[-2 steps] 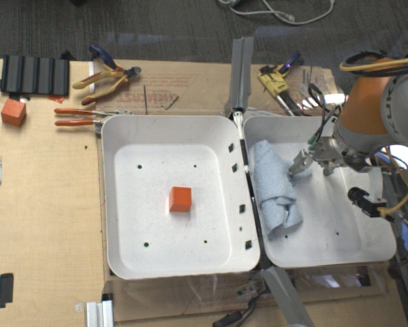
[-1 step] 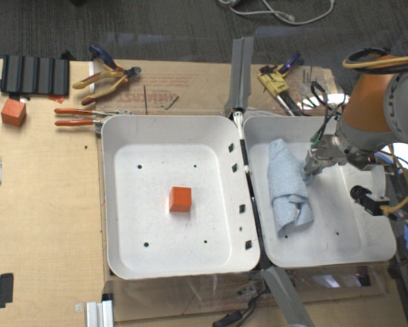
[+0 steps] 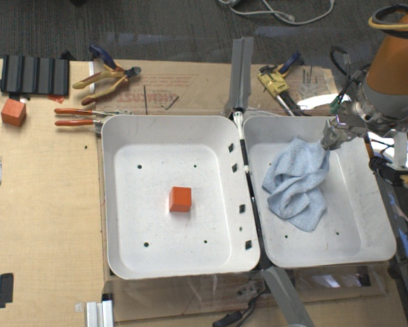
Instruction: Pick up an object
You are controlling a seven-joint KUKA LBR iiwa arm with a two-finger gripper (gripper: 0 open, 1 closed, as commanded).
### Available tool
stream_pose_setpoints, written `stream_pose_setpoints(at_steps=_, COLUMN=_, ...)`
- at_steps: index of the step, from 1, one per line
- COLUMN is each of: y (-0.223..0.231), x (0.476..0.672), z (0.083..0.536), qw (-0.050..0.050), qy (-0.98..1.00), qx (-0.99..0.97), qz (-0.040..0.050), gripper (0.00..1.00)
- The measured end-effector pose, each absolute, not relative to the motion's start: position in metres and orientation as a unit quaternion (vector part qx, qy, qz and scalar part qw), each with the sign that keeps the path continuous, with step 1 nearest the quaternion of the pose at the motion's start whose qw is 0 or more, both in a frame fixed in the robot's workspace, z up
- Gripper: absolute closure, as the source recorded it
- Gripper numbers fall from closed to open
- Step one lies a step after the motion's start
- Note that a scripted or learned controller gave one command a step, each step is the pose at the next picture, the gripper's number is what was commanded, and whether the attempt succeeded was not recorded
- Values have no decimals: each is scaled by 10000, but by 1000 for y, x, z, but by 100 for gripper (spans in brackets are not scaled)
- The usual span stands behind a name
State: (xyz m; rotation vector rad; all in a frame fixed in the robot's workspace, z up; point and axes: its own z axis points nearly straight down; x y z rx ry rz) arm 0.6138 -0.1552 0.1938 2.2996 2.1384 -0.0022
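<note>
Camera view shows the tool [image 3: 331, 139] low over the upper corner of the crumpled blue cloth [image 3: 297, 185] in the right bin [image 3: 367, 251], apparently placed to pinch it, though its grip cannot be made out, while an orange block [image 3: 180, 199] sits in the left bin [image 3: 122, 244].

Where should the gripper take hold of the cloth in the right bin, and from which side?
Probably the raised fold near the cloth's upper right corner, coming straight down. It lies crumpled, so the bunched ridges give something to pinch; the flat lower edge offers less. The gripper is at that corner.
</note>
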Motion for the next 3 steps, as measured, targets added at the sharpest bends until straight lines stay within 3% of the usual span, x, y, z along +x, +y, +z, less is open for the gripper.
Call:
stream_pose_setpoints(at_steps=1, y=-156, x=614, z=200, qw=0, qy=6816, qx=7317, qz=-22, gripper=100)
stream_pose_setpoints(at_steps=2, y=-176, x=650, z=182, qw=0, qy=6891, qx=7246, qz=-14, gripper=100)
stream_pose_setpoints(at_steps=3, y=-156, x=659, z=267, qw=1, qy=6258, qx=7800, qz=-13, gripper=100)
